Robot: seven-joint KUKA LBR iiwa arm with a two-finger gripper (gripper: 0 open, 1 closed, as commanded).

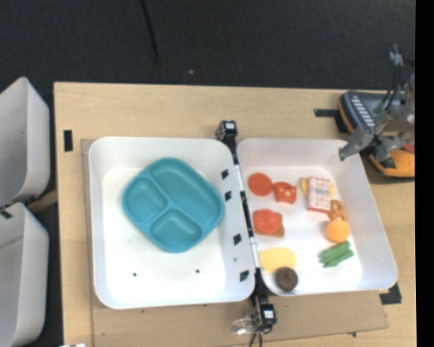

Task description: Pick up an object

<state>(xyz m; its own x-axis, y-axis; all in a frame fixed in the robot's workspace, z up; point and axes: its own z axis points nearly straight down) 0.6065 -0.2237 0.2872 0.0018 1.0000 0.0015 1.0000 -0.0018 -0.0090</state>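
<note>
From above, the metal two-finger gripper (362,144) hovers over the right white plastic bin's (380,244) far corner; its opening cannot be told. Below-left of it lies a small red-and-white printed carton (319,194); farther left, a smooth teal divided tray (173,203).

A teal divided plate (173,204) lies in the left bin (101,266); small toy foods (275,223) fill the right bin (372,248).
</note>
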